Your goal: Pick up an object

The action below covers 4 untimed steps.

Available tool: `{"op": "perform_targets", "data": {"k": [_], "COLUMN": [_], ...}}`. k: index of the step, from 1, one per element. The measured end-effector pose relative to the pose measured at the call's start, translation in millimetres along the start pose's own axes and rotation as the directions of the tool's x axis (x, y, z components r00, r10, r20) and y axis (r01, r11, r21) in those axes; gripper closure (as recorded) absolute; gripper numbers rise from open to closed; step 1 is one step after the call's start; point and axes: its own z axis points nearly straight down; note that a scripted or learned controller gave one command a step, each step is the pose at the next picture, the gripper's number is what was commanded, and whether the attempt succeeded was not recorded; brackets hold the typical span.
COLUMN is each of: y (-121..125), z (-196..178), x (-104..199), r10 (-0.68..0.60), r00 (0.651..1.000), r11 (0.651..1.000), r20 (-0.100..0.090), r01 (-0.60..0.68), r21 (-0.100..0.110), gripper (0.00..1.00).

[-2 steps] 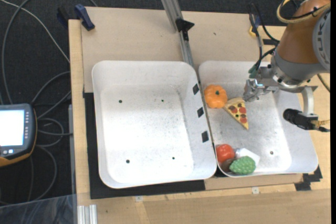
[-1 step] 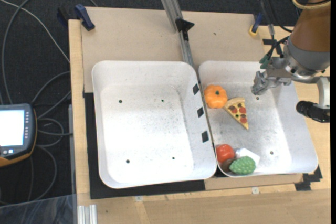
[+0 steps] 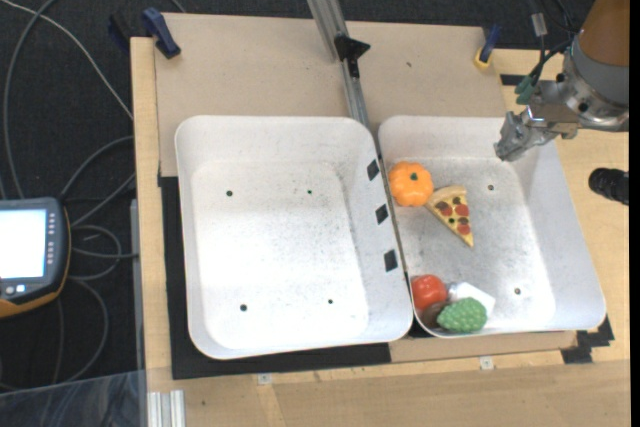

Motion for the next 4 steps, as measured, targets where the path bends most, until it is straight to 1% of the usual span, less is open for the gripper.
{"op": "perform_targets", "data": {"k": [1,2,3,4], "y": [14.6,28.6,39.0,42.4], "z": [0.9,16.6,19.0,47.4], "x": [56.1,97.5,153.0,200.3], "r10": [-0.005,-0.004,-0.005,-0.004], "r00": [1.000,1.000,1.000,1.000], "r11": [1.000,1.000,1.000,1.000], "r20": [-0.003,-0.004,-0.004,-0.004], "r01": [0.005,0.004,0.005,0.004], "r21": [0.005,0.009,0.007,0.013], "gripper": [1.00,1.00,1.00,1.00]}}
